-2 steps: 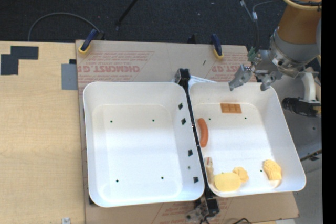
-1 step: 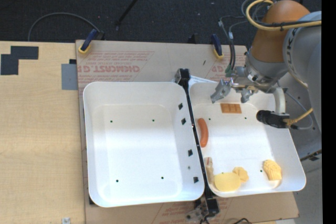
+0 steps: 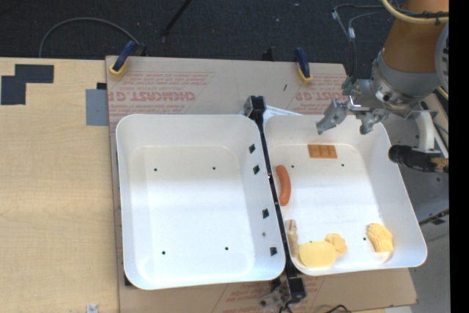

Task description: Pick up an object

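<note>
Your gripper [image 3: 350,116] hangs spread apart and grasping nothing above the right white plastic bin's [image 3: 407,210] far rim. Below lie a flat orange waffle square [image 3: 322,151], an orange sausage [image 3: 283,185] by the divider, and yellow pieces [image 3: 317,253] near you.

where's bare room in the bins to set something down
The left bin is bare white floor. In the right bin, room lies between the waffle piece and the front-edge cluster: yellow lump, corn. The sausage hugs the divider.
</note>
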Robot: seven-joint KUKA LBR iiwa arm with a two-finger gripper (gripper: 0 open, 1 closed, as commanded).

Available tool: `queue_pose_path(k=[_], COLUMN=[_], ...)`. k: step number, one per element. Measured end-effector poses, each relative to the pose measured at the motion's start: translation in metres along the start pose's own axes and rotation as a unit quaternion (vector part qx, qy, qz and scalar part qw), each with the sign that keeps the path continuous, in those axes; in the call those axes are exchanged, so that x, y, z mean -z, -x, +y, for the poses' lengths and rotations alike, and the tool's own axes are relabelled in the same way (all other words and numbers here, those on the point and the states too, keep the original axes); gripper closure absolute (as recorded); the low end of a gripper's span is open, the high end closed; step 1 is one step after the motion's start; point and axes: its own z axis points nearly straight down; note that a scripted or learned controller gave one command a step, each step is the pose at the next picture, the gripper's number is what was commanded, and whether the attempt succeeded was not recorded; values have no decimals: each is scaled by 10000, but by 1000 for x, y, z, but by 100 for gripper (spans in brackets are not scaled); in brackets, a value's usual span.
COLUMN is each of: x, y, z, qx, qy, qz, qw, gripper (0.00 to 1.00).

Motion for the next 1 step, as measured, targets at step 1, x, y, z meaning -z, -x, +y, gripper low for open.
queue_pose_path(k=[1], x=[-35], y=[-40], z=[26], qx=[11], qy=[-40], qz=[8], qw=[10000], gripper=[0])
